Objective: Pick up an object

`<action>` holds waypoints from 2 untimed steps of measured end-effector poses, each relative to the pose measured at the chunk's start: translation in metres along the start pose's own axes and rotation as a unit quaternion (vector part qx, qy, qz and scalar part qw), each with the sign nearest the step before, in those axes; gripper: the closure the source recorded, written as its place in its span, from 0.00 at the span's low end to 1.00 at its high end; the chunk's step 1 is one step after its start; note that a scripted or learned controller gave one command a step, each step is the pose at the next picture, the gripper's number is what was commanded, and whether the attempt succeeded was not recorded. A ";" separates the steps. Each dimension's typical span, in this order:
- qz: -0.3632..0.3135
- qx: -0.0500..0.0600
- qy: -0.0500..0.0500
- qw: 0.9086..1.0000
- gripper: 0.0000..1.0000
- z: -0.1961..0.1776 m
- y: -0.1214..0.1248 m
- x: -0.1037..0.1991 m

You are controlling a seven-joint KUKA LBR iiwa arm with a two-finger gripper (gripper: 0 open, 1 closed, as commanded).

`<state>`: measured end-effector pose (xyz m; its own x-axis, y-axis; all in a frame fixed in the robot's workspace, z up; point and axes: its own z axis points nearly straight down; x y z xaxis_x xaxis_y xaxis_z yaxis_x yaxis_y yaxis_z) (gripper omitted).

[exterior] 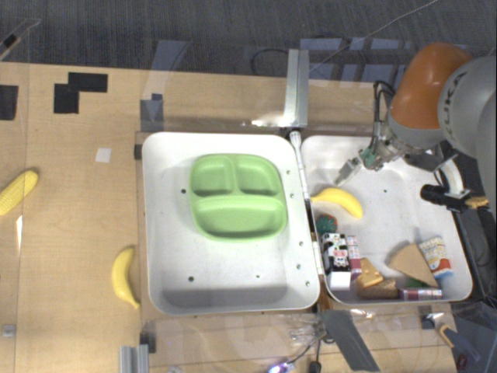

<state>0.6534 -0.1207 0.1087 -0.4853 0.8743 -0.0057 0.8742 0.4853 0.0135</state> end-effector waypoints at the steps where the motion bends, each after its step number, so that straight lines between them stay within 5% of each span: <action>1: -0.021 -0.001 -0.002 1.000 0.00 0.018 -0.038 0.028; 2: -0.011 -0.002 -0.004 1.000 0.00 0.016 -0.079 0.064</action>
<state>0.5534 -0.1032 0.0913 -0.5045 0.8633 -0.0141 0.8631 0.5047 0.0183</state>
